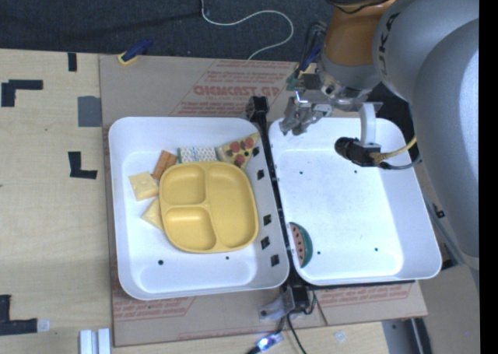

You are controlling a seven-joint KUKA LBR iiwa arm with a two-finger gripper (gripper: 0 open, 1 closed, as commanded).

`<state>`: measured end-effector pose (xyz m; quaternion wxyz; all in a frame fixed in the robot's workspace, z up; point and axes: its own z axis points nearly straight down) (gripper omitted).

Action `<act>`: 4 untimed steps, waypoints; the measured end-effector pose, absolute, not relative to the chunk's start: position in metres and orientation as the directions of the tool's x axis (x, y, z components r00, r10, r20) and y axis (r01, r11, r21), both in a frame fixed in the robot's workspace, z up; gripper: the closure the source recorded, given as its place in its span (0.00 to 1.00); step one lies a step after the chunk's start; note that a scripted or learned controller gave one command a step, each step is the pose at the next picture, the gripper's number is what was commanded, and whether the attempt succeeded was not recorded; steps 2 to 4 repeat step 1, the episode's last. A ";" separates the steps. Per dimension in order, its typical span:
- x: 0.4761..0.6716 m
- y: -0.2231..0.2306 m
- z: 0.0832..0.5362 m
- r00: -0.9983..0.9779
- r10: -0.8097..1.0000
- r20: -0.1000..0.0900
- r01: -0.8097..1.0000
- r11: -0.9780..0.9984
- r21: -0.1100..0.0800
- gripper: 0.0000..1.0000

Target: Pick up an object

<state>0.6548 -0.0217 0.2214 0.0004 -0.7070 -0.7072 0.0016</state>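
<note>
A yellow divided plate (208, 206) lies in the left bin (132, 267). Around its upper left edge sit a pale cracker (143, 185), an orange wafer (163, 163), a patterned piece (198, 155) and a pizza slice (240, 149). A watermelon slice (301, 243) rests at the near left edge of the right bin (389, 267). My gripper (297, 123) hangs over the far left corner of the right bin, close to the divider, with nothing seen between its fingers.
The grey arm with its orange band (362, 14) fills the upper right and overhangs the right bin's far side. A black fitting with a cable (359, 150) hangs over that bin. A white cable (233, 18) lies on the dark floor behind.
</note>
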 end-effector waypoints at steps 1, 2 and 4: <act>0.656 -0.012 0.235 -0.002 1.000 0.000 1.000 0.002 0.000 1.00; 0.656 -0.012 0.235 -0.002 1.000 0.000 1.000 0.002 0.000 1.00; 0.656 -0.012 0.235 -0.002 1.000 0.000 1.000 0.002 0.000 1.00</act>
